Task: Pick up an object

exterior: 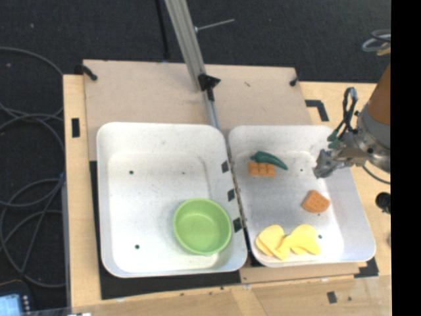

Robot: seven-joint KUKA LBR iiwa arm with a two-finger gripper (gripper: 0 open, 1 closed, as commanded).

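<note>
The right bin [342, 242] holds a small orange block [262, 170] with a dark green piece [270, 159] lying against its upper edge. An orange rounded lump [316, 202] sits toward the bin's right side. A yellow floppy object [288, 241] lies near the front wall. My gripper [323, 166] hangs over the right part of this bin, above and slightly right of the orange lump, apart from it. Nothing shows between its fingers.
A green bowl [202, 225] sits in the left bin [125, 150] near its front right corner. A slanted metal rail [191, 45] runs down from the top to the gap between the bins. Cables lie on the floor at left.
</note>
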